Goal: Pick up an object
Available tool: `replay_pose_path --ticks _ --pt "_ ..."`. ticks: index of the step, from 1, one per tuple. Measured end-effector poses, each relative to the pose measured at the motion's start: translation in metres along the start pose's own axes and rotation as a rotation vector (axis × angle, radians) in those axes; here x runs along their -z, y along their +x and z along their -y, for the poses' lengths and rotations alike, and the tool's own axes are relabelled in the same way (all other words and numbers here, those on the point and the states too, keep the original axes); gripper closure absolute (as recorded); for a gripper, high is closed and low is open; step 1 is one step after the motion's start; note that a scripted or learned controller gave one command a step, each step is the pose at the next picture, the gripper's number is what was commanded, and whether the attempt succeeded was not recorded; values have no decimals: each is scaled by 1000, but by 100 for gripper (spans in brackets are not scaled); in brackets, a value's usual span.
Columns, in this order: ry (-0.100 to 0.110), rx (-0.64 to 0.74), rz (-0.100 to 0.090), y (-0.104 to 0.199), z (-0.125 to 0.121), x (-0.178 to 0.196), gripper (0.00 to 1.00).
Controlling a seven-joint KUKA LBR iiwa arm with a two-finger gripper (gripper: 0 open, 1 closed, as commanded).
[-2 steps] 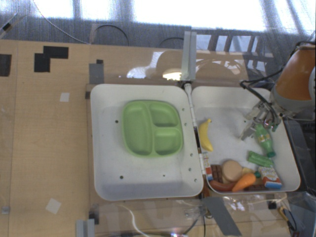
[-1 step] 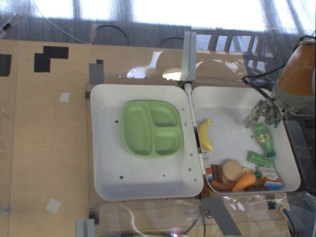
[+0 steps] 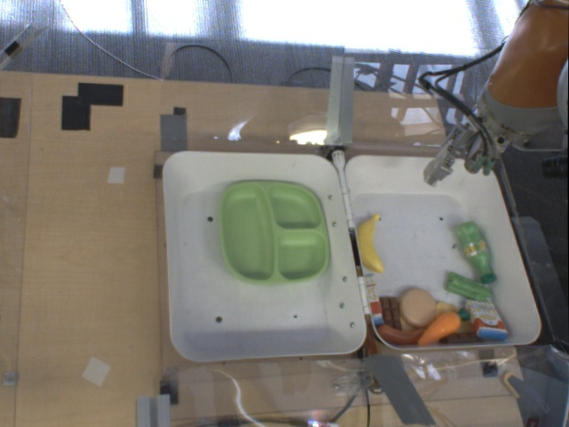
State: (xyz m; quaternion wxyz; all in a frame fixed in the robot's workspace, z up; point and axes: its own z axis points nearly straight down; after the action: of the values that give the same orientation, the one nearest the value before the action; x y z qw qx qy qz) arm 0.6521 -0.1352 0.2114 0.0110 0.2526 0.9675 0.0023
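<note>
- I am seeing the banana [image 3: 370, 244] lying yellow and curved along the left wall of the right bin [image 3: 524, 265], apart from the other items.
- A green bottle [image 3: 475, 251] is lying near the right wall; a carrot [image 3: 438, 328] and a round tan piece [image 3: 417, 307] are crowding the front corner.
- The green divided plate [image 3: 273, 230] is sitting in the left bin [image 3: 191, 318] on the tabletop [image 3: 80, 256].
- The end effector [image 3: 467, 157] is hanging over the right bin's back edge, gripping nothing; I cannot tell its opening.
</note>
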Motion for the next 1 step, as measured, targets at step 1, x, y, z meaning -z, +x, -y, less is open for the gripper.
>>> replay_pose_path --ticks 1 --pt "6 -5 -10 1 5 -6 0"
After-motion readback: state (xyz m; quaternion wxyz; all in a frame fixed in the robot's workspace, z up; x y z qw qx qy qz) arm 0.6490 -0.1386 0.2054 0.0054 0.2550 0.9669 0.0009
